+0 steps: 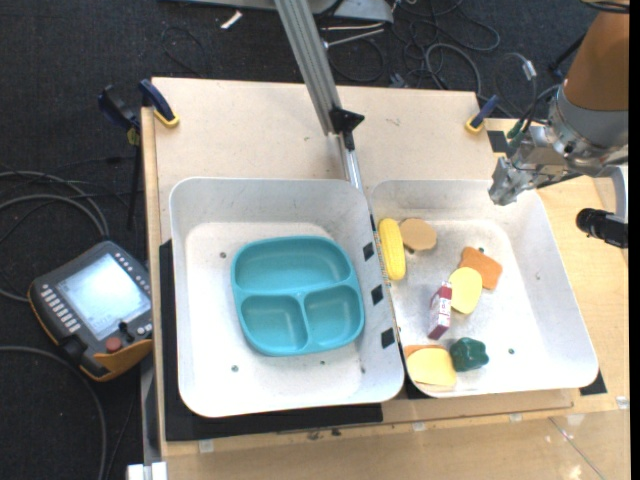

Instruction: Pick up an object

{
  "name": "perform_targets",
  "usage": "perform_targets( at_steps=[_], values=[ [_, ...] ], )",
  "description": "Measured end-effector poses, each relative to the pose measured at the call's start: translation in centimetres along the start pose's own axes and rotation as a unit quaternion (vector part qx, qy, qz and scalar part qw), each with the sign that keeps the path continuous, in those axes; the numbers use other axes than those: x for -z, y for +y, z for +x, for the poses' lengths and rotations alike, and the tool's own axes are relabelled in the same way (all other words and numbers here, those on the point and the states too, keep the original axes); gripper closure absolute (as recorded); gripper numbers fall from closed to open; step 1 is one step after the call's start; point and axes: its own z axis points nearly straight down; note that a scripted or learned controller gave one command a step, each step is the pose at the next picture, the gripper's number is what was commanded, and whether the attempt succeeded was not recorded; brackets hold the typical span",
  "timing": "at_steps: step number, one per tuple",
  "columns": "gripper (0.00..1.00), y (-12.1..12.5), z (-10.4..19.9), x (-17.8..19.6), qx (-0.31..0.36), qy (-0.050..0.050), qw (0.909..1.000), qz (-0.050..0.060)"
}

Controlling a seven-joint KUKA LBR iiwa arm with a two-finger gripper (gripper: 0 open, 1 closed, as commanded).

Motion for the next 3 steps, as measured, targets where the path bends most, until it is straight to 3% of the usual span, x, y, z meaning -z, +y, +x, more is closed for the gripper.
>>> perform_targets(
  at_steps=[3],
  values=[
    [1.00, -4.3, 15.2, -0.7, 0.000, 0.000, 1.0000, 0.001]
  ],
)
